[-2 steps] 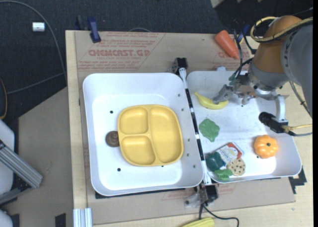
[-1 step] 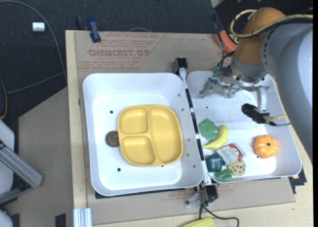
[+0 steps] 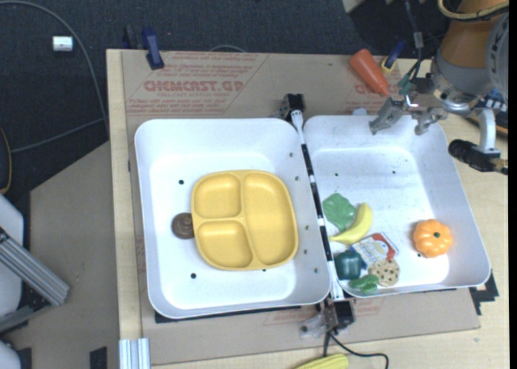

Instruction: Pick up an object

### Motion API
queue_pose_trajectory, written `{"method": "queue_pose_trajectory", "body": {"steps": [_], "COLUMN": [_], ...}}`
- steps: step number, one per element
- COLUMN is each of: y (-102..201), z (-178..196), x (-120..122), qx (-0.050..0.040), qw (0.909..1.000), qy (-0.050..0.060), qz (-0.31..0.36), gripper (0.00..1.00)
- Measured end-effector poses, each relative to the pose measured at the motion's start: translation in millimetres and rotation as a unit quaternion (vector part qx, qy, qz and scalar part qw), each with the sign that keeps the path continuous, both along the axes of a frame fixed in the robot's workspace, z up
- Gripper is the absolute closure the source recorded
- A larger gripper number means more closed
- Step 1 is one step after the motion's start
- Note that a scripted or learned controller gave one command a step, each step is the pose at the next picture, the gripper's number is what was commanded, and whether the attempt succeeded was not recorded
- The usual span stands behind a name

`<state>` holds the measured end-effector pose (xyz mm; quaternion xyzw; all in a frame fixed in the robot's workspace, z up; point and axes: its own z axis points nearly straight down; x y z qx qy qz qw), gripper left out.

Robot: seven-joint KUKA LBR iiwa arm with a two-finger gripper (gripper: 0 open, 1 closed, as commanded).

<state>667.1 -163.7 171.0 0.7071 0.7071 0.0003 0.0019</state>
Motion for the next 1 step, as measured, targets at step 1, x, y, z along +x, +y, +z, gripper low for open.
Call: {"method": "queue_pose_trajectory", "body": {"steps": [1], "y": [36.1], "z": [-54.4], "x": [-82.7], "qx": [0.0013], "qw": [1.0], "qy": [0.002], "qz": [0.0], "gripper": [0.0]}}
